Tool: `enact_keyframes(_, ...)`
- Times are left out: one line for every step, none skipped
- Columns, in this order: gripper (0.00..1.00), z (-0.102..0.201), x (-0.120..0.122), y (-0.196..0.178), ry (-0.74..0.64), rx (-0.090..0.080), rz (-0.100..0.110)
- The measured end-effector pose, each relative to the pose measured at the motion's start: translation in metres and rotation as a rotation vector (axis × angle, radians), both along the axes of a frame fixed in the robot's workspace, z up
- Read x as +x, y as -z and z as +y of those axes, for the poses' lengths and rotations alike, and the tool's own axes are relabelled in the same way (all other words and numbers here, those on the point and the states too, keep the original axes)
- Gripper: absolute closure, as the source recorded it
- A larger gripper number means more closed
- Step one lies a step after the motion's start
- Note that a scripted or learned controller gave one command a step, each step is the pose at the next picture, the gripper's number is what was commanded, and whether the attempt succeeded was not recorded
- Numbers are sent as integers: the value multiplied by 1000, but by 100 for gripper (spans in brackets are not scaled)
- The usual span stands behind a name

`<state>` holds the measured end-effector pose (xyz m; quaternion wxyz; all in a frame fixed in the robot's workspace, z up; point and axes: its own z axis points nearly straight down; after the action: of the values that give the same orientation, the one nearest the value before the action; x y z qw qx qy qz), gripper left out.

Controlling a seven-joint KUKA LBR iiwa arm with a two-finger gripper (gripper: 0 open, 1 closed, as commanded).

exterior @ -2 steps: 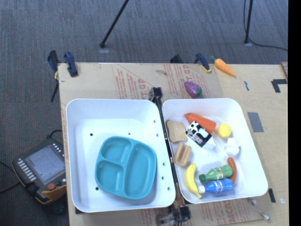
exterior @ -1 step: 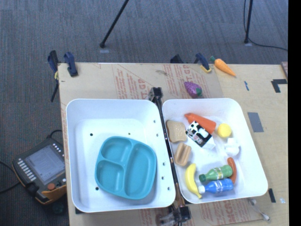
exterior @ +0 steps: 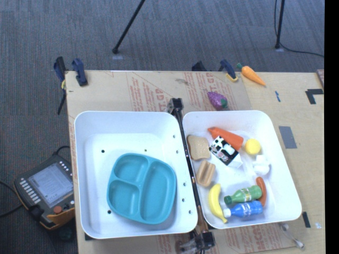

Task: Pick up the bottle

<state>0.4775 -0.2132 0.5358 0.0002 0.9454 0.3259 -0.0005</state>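
Plainly, whether the claw is wide or narrow cannot be told; two bottles lie side by side on their sides in the lower right of the frame, at the near end of the right bin (exterior: 275,142). The green bottle (exterior: 243,196) has a dark green cap pointing left and a pale band round its middle; just below it lies the blue bottle (exterior: 247,210), with a white cap and a lighter label; no words on either label can be read. A banana (exterior: 214,201) curves beside their caps, and a red sausage (exterior: 260,189) lies by the green bottle's base. Further up sits a black-and-white carton (exterior: 223,150); its print is too small to read. The left bin (exterior: 85,142) holds a teal divided plate (exterior: 142,188). Red lettering on the bench (exterior: 153,91) runs upside down and faint; it cannot be read.
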Motion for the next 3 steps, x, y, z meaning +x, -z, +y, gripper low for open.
enact_keyframes(100,0,1,-10,-4,-1,-2)
enact_keyframes(100,0,3,-20,-9,-3,-4)
enact_keyframes(100,4,-1,-2,139,1,0)
